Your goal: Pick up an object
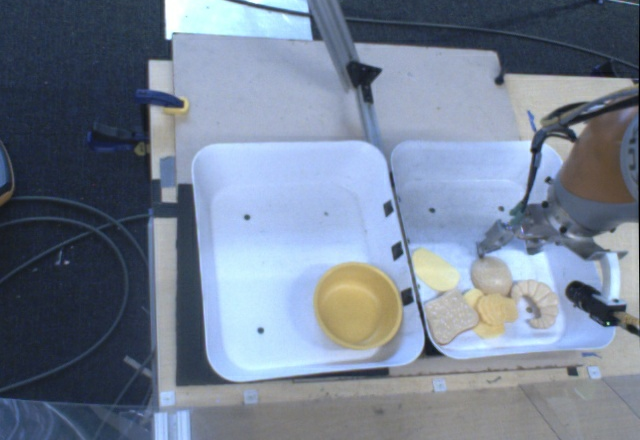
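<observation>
fingers (497, 240): spread wide, holding nothing | just above beige round piece (491, 275) (right bin (450, 178))

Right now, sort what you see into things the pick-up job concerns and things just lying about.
Job:
gripper, above the right bin
round beige piece
yellow bowl in the left bin
pale yellow piece
brown cracker
ridged pastry

Lying about:
blue clamp
cables on the floor
metal pole
</observation>
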